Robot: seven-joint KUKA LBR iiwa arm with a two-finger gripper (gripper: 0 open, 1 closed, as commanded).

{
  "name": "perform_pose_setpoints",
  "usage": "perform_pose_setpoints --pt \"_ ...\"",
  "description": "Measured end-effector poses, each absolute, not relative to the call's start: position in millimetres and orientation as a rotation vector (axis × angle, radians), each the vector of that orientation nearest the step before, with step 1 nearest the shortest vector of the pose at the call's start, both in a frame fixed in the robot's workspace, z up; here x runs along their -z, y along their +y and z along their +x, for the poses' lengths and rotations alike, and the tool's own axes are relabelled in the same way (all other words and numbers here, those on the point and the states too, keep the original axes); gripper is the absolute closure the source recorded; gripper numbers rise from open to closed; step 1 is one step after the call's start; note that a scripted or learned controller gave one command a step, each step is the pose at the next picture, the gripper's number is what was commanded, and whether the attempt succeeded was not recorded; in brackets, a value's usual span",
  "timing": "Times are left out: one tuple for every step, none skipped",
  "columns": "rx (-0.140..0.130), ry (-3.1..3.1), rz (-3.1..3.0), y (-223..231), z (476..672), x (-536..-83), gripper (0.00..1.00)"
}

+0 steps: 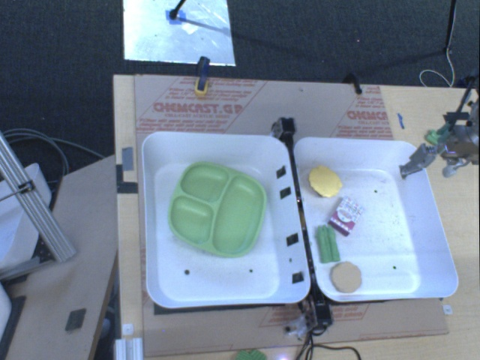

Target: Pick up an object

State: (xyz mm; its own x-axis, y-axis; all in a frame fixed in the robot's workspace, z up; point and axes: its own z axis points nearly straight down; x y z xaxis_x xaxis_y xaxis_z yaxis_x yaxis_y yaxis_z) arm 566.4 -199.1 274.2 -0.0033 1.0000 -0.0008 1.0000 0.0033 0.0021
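Dark carpet around a wooden bench [247, 100] carrying two white bins side by side. Left bin [157, 276], centre-left of the frame: a green divided plate [218, 209] lying flat in its middle. Right bin [427, 276], centre-right: a yellow round piece [325, 181] near its upper left corner, a small red and white packet [345, 216] just below that, a green ridged piece [328, 244] beside the packet toward the bin's left wall, a tan disc [346, 277] near the lower edge. Gripper [415, 163] at the right edge of the frame, over the right bin's upper right rim, well apart from every item. Fingers' state: cannot tell. Nothing seen held.
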Motion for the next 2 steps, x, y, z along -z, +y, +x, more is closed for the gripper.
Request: perform_pose_setpoints --pt "0.006 2.231 2.229 -161 482.1 -189 0.0" --pt "-0.009 2.23 2.21 -94 517.7 -82 0.0"
